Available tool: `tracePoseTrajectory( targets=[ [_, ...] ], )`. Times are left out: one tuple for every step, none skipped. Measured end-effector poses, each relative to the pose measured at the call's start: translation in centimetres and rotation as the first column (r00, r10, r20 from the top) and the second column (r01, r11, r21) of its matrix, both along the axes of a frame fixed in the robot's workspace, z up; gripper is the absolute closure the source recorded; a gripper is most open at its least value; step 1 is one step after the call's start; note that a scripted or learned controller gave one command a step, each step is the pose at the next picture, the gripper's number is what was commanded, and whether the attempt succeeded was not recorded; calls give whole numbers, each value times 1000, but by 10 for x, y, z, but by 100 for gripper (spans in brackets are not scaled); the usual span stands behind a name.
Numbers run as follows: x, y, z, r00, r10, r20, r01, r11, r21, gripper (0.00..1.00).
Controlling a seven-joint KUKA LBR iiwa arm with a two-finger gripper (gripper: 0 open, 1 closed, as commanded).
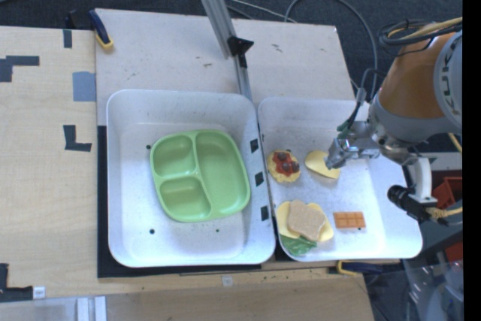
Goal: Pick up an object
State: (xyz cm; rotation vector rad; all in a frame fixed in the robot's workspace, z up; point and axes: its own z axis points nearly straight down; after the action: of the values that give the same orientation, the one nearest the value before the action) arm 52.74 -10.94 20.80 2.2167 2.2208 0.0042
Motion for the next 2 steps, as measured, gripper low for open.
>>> tracePoseTrajectory(
  targets=[
    [-4,4,61,1000,0,1,0,1000,0,100],
    [15,51,42,1000,3,-7,-3,1000,2,100]
  ],
)
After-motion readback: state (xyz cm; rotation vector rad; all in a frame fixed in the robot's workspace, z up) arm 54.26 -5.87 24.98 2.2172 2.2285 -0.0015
